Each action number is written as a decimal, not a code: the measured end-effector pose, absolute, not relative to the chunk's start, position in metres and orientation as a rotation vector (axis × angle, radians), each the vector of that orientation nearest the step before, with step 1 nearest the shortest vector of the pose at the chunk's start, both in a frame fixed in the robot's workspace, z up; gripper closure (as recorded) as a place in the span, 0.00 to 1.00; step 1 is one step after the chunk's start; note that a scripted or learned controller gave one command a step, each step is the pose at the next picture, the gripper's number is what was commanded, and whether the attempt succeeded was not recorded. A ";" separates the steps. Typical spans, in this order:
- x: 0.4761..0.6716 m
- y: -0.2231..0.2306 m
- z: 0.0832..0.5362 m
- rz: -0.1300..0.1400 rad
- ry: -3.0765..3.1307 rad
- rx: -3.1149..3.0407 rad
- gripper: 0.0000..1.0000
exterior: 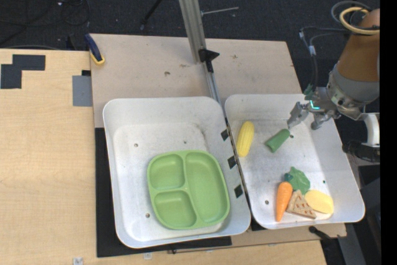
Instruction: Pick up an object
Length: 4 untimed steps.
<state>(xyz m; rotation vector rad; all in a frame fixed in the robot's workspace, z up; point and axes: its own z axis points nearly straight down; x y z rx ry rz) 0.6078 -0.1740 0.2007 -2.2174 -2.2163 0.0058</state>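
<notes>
the gripper (307, 115) hovers with fingers spread, grasping nothing, over the right bin (347, 195), just beside a green toy block (278, 140) lying near the corn cob (245, 138).

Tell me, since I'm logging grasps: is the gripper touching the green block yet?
Cannot tell. In the camera view the gripper sits just up and right of the green block; whether a fingertip meets its top end isn't plain from this slant.
</notes>
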 end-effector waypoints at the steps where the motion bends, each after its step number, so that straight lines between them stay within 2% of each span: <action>1: 0.609 -0.174 0.203 0.002 -2.219 -2.219 0.00; 2: 0.611 -0.171 0.139 0.006 -2.217 -2.217 0.00; 3: 0.612 -0.171 0.089 -0.001 -2.219 -2.223 0.00; 4: 0.613 -0.171 0.102 -0.007 -2.221 -2.224 1.00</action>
